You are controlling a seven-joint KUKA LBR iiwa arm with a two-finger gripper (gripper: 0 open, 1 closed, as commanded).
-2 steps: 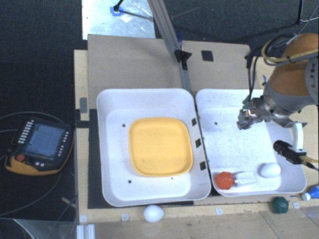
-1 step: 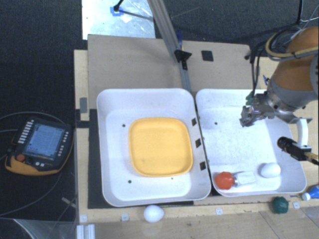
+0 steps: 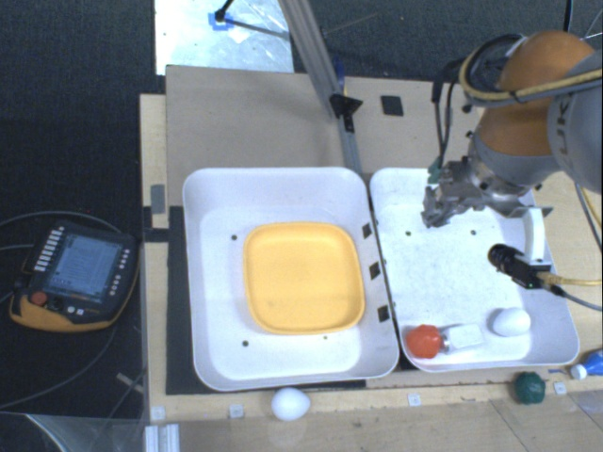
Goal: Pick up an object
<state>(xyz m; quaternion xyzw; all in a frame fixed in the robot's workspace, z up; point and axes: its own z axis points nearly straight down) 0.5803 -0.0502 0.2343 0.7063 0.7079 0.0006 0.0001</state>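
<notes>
My gripper (image 3: 436, 213) hangs over the back part of the right bin (image 3: 471, 252), with nothing visible between its tips. Along that bin's front edge lie a red-orange ball (image 3: 424, 341), a small white block (image 3: 464, 336) next to it, and a white egg-shaped object (image 3: 511, 322) further right. The gripper is well apart from all three, toward the far side of the bin. A yellow square plate (image 3: 303, 277) lies flat in the middle of the left bin (image 3: 212, 252).
Outside the bins, a white egg-like object (image 3: 290, 403) rests on the bench in front of the left bin. A dark green ball (image 3: 529, 387) and a small blue item (image 3: 589, 365) sit at the front right. A teach pendant (image 3: 73, 276) lies far left.
</notes>
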